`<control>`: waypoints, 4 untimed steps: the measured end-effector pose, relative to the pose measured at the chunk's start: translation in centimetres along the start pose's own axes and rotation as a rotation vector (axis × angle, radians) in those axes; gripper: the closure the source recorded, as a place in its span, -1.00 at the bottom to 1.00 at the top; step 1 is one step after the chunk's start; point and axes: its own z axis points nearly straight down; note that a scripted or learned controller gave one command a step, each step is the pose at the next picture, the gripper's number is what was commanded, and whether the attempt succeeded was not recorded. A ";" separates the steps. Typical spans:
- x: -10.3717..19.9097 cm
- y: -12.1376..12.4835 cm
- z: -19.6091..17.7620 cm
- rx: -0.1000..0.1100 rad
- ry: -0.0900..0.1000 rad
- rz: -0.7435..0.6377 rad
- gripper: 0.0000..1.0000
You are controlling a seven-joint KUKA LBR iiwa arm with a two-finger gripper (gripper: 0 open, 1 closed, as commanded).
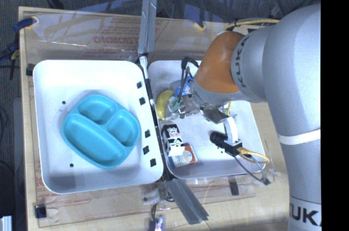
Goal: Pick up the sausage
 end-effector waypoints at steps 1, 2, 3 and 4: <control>0.6 4.8 -14.1 -0.004 -0.003 -0.148 1.00; 0.9 0.6 -3.0 0.001 0.000 -0.254 1.00; -5.7 6.7 -12.9 -0.004 -0.004 -0.389 1.00; -1.9 2.8 -2.3 0.001 0.000 -0.603 1.00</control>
